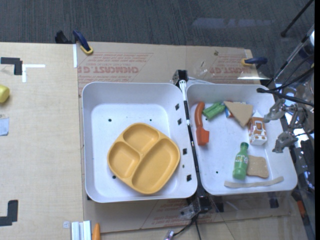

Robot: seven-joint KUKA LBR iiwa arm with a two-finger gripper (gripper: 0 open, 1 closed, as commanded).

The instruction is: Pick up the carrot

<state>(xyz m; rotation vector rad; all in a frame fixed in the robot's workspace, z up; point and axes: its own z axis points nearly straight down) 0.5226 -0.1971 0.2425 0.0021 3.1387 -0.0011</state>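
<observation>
Carrot (200, 124): an orange piece lying lengthwise in the right bin, close against its left wall, running from about 12 o'clock to 6 o'clock; the upper part is slim and reddish, the lower end is wider and brighter orange. Nothing grips it.
Green item (213, 110): lies tilted at the carrot's 2 o'clock, just beside its upper end.
Sandwich wedge (241, 112): a tan triangle at the green item's 3 o'clock, near the bin's far wall.
Small carton (257, 131): white with orange print, at the wedge's 5 o'clock, close to it.
Green bottle (241, 161): lies at the carrot's 4 o'clock, well apart from it, cap toward 12 o'clock.
Toast slice (258, 167): brown, just beside the bottle at its 3 o'clock.
Pale strip (253, 183): a long flat beige piece along the near edge, at the bottle's 6 o'clock.
Right bin (215, 184): white, shallow, holds all the above.
Left bin (95, 134): white, touching the right bin along the middle seam.
Yellow plate (144, 157): three compartments, sits in the left bin toward its 5 o'clock.
Gripper (280, 129): metallic parts at the right bin's 3 o'clock rim, well apart from the carrot; whether it is wide or narrow I cannot tell, and nothing is seen in it.
Bench (40, 134): light wood, with cardboard (125, 64) under the bins and a yellow object (3, 93) at its 9 o'clock edge.
</observation>
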